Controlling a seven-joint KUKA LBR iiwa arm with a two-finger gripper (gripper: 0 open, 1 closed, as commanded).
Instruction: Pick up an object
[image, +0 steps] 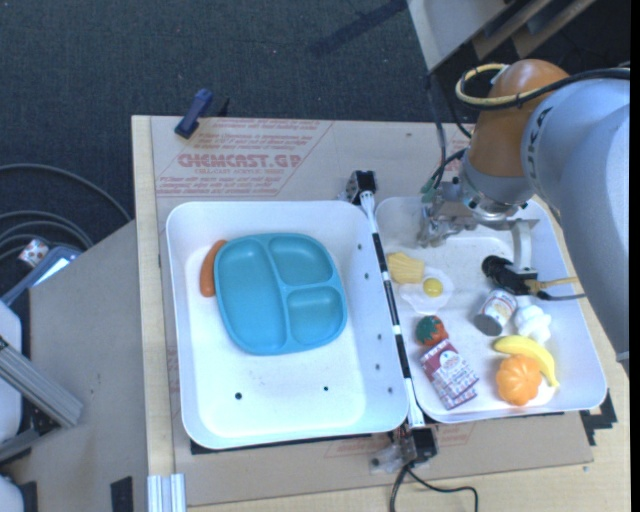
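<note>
Right bin: banana pointing lower-right.

Two bins sit side by side on the bench, and the fried egg in the right bin serves as the landmark. Just left of the egg and slightly behind lies a piece of toy food; the gripper hangs behind the egg near the bin's back wall; a can lies to the egg's right, with a banana and an orange farther right and in front; a strawberry lies just in front of the egg, with a carton in front of that. Well left of the egg, in the left bin, lies a divided plate with a hot dog tucked at its left edge.
</note>
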